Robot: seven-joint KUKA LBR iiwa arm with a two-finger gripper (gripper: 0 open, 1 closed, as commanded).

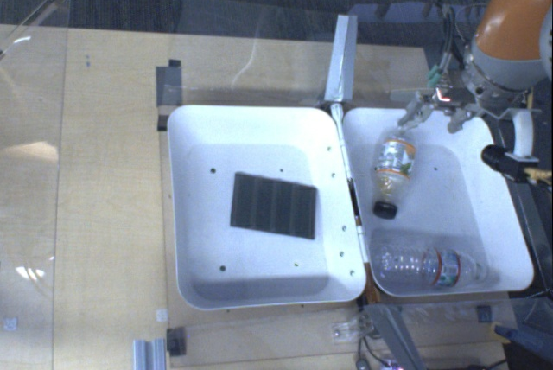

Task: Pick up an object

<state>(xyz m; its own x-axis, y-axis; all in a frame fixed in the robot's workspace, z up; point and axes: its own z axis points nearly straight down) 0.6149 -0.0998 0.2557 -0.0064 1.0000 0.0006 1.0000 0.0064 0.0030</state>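
Observation:
In the right bin point(510, 260), a small bottle point(393, 169) with a black cap point(384, 209) and an orange-and-white label lies near the back left. A clear plastic bottle point(428, 267) with a green-and-red label lies on its side along the front wall. A dark ribbed rectangular pad point(274, 205) lies flat in the middle of the left bin point(194, 143). My gripper point(436, 116) hangs over the back edge of the right bin, up and to the right of the small bottle. Its fingers are spread open with nothing between them.
A metal divider post point(339, 57) rises behind the seam between the two bins. The arm's orange band point(514, 9) and grey wrist fill the upper right corner. Wooden bench top point(82, 187) stretches to the left of the bins.

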